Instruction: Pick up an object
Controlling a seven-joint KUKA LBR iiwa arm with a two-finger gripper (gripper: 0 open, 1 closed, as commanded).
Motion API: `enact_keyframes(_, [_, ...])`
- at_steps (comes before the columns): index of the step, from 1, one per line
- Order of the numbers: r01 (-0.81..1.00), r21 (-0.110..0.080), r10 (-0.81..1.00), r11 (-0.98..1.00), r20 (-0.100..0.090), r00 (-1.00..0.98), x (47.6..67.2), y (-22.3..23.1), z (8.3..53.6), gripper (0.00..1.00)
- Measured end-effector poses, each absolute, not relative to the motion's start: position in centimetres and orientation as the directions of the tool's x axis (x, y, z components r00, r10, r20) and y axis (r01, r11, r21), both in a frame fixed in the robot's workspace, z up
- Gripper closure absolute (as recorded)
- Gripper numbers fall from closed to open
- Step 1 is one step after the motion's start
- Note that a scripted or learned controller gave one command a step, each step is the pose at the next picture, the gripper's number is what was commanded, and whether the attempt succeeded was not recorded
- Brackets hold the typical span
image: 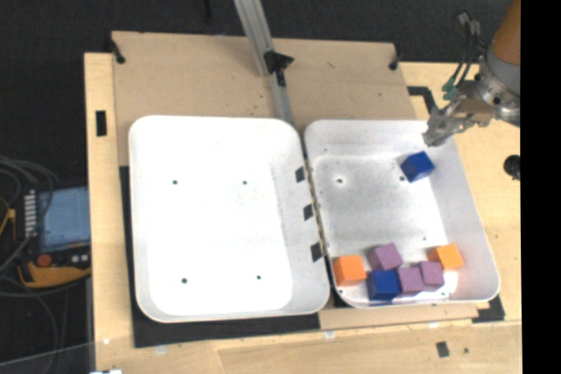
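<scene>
A blue cube (417, 165) lies alone in the upper right part of the right bin (372, 206). My gripper (436, 134) hangs at the bin's top right corner, just above and to the right of that cube, with a small gap between them. Along the bin's near edge lies a cluster of cubes: an orange cube (350, 269), a purple cube (385, 257), a second blue cube (383, 284), two more purple cubes (410, 279) (431, 273) and another orange cube (450, 256).
The left bin (140, 215) sits beside the right one, with small black clips along their shared edge. A slanted metal rail (250, 4) rises from behind the bins. A blue device (61, 219) and cables lie off the bench at far left.
</scene>
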State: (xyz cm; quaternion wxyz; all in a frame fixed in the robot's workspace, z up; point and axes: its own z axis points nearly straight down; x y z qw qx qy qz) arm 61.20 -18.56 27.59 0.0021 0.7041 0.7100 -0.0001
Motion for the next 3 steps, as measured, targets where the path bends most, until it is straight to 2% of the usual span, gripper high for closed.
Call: enact_keyframes(3, [1.000,0.000,1.000,0.008,0.002,-0.008,60.3,-1.7,27.5,1.00])
